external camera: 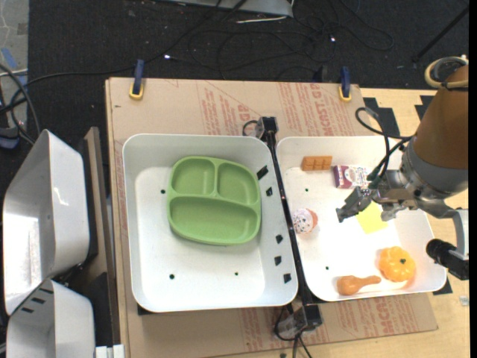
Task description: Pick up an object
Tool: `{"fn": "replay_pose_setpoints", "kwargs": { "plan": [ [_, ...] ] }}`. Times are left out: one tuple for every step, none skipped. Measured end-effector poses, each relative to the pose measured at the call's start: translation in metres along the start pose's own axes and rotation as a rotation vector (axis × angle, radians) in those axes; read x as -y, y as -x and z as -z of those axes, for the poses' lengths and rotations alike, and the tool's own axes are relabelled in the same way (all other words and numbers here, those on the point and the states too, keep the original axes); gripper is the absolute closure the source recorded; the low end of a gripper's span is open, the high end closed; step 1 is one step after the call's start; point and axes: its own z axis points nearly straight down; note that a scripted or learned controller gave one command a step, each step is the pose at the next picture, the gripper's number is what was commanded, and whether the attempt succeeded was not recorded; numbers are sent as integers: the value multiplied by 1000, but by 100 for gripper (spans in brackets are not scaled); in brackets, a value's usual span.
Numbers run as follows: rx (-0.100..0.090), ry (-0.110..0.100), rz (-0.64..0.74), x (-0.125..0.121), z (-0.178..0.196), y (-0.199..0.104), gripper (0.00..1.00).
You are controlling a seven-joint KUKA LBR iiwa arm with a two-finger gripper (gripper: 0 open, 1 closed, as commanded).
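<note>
My arm (440, 151) is grey with a fat orange band. My gripper (367, 206) is dark metal, with black cables.

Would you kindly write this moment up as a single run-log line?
phase: reaching | gripper: over right bin, above yellow block | nothing seen held | green tray: in left bin

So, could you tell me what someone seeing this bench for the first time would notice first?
Probably the green divided plate, lying alone in the left bin. Next, the arm's gripper, reaching from the right over the right bin, beside a yellow square. Around it lie small bright things: an orange pumpkin and an orange gourd near the front edge, and an orange block at the back.
</note>
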Motion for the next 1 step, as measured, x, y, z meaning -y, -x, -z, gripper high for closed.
{"fn": "replay_pose_setpoints", "kwargs": {
  "plan": [
    [2, 12, 2, -2, 5, 0, 0]
  ]
}}
